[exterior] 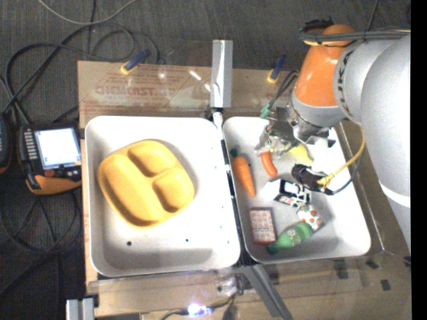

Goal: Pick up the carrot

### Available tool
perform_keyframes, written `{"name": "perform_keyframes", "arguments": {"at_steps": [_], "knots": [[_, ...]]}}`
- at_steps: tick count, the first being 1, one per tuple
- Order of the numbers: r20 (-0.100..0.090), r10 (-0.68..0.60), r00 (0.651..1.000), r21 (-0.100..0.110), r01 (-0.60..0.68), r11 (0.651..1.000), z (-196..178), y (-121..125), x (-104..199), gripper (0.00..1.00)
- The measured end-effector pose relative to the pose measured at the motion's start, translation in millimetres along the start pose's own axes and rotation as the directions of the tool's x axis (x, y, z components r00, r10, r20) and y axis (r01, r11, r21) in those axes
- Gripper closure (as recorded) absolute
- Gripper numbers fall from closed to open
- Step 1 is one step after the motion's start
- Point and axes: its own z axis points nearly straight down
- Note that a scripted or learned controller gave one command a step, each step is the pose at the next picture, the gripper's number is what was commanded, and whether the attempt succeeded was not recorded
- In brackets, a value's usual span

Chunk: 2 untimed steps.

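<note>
- Where the two white bins meet, the carrot (243, 174) lies in the right bin (353, 235), close along that bin's left wall, green top toward the far end and tip pointing to the near end.
- Between the carrot and the wall there is only a narrow strip of bin floor; on its other side the floor is open until the smaller orange-red piece (268, 164).
- That smaller orange-red piece lies just beside the carrot, right under the gripper (275, 141), which hangs over the far part of the right bin.
- Whether the fingers are apart or closed cannot be told from this slant, and nothing can be seen held between them.
- A yellow item (300, 153) lies partly hidden under the wrist, near the bin's far right.
- Toward the near end sit a small pink packet (262, 224), a green bottle-shaped toy (292, 237), a black-and-white piece (291, 196) and a red-and-white patterned piece (309, 216), all apart from the carrot.
- Near the carrot's tip, the pink packet is the closest thing, with a gap of bare floor between them.
- A black connector and yellow cable (333, 172) hang from the arm above the middle of the right bin.
- Filling much of the left bin (113, 245), a yellow divided plate (147, 182) lies well apart from the carrot, beyond the shared walls.
</note>
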Motion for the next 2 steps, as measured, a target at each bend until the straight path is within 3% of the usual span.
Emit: {"name": "perform_keyframes", "arguments": {"at_steps": [1, 2], "knots": [[0.000, 0.097, 0.995, 0.002, -0.097, 0.995, -5.7, -80.7, 41.3, 1.00], [0.002, 0.080, 0.997, -0.001, -0.080, 0.997, 0.3, -83.2, 42.0, 1.00]]}}
